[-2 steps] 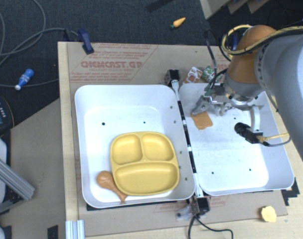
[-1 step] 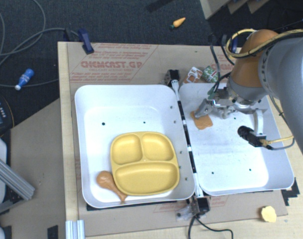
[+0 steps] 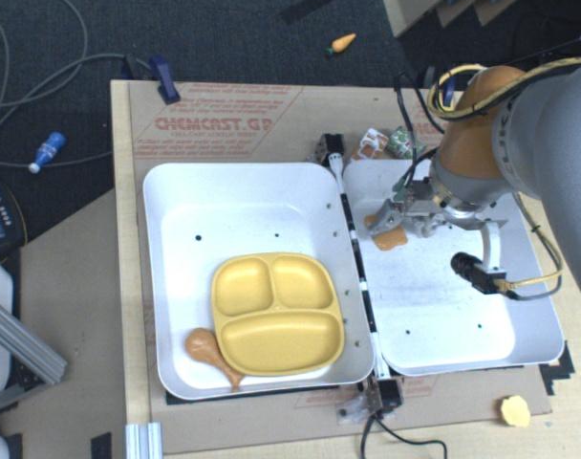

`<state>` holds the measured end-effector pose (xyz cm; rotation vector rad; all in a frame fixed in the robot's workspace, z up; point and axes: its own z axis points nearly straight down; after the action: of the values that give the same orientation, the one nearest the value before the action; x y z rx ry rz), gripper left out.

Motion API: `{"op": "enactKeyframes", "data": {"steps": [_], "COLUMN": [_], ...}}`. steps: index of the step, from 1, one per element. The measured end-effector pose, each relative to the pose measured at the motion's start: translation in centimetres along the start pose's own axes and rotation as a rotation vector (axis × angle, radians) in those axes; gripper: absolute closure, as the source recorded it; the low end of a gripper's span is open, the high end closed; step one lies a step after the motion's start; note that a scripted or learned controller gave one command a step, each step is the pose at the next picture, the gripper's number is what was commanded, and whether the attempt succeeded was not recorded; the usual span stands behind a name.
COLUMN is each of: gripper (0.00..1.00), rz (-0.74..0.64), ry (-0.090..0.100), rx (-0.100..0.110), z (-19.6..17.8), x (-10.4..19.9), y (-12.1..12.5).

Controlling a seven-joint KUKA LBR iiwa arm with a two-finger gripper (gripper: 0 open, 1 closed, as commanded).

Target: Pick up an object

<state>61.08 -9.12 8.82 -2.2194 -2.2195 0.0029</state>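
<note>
Reaching in from the right, the grey arm [image 3: 548, 132] with its orange band [image 3: 477, 127] covers the upper right part of the right bin [image 3: 462, 342], and its wrist hides most of the gripper [image 3: 398, 216]. I cannot tell how the gripper is set, because the metal parts at its tip are small and mixed with cables.

Just under the tip lies a small orange-brown piece [image 3: 388, 237], near the left wall of the right bin, in its upper half. It looks touching or almost touching the gripper, but I cannot say that it is between anything. Its long axis seems to run from upper left to lower right, slightly tilted; its exact shape is hard to make out.

A black part with a yellow cable [image 3: 480, 273] hangs from the arm over the middle of the same bin. The lower half of this bin has bare white floor. Behind its far rim, some small packages [image 3: 386, 142] are partly hidden by the arm.

The left bin [image 3: 176, 208] holds a yellow divided plate [image 3: 276, 312] in its lower half, close to the shared wall. An orange drumstick-shaped toy [image 3: 210, 352] lies partly under the plate's left lower edge, its thin end pointing to the lower right. The upper half of this bin is bare.
</note>
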Motion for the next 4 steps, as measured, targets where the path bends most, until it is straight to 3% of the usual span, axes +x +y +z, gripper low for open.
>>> {"op": "enactKeyframes", "data": {"steps": [2, 3, 4], "gripper": [0.0, 0.0, 0.0], "rz": [-0.001, -0.002, -0.001], "ry": [-0.001, -0.002, -0.001], "rx": [-0.005, -0.008, -0.002], "z": [0.3, 0.3, 0.3], "x": [-0.4, -1.0, -0.4], "y": [0.9, 4.0, 3.6]}}
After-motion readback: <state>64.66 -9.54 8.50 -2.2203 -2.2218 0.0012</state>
